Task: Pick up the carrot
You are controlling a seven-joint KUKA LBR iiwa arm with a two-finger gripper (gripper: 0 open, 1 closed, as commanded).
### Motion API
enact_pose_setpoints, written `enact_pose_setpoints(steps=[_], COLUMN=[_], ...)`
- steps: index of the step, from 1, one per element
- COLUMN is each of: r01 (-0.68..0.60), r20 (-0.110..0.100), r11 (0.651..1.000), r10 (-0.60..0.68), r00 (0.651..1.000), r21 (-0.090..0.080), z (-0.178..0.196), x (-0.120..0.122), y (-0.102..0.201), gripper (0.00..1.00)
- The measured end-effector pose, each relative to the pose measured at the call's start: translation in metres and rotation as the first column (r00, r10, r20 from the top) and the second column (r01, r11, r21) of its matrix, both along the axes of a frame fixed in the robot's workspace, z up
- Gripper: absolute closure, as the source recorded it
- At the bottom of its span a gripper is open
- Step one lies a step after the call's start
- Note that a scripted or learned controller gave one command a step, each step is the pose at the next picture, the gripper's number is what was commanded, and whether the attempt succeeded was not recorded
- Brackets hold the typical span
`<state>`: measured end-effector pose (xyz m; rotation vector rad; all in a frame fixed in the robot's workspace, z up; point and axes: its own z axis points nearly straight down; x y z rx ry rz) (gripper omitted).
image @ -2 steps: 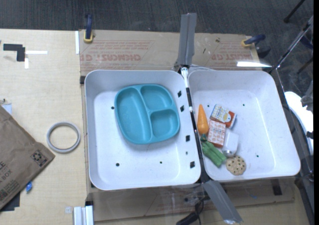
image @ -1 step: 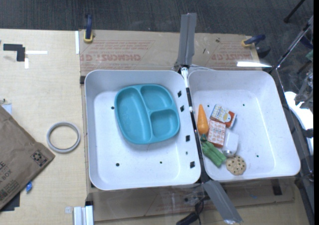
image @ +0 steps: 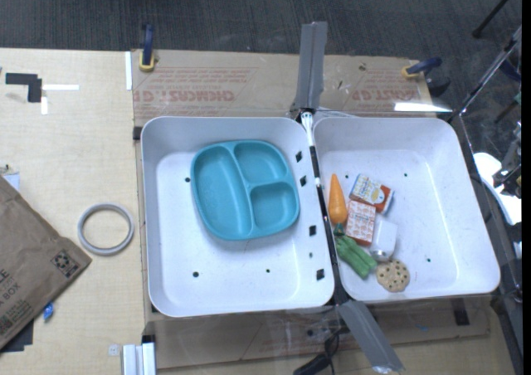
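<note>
The carrot (image: 336,199) lies by the right bin's (image: 440,129) left wall, touching a snack box (image: 361,221). Fingers may hit the wall or grab the box, tho I can't tell the hand's state.

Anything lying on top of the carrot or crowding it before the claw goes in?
Nothing lies on the carrot. The bin wall is close on one side, a small carton on the other, a green vegetable at its tip.

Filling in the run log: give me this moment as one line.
carrot: right bin, against left wall, ungrasped | beside: snack packets, green vegetable, cookie | left bin: blue divided plate
</note>
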<state>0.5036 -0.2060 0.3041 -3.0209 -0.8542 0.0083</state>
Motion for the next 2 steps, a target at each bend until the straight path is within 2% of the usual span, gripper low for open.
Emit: enact_pose_setpoints(steps=[1, 2], r01=[0.135, -0.365], r20=[0.000, 0.003], r11=[0.991, 0.931], r10=[-0.135, 0.365], r00=[0.991, 0.931], r21=[-0.001, -0.001], z=[-0.045, -0.021], x=[0.030, 0.059], y=[-0.005, -0.016], gripper=[1.00, 1.00])
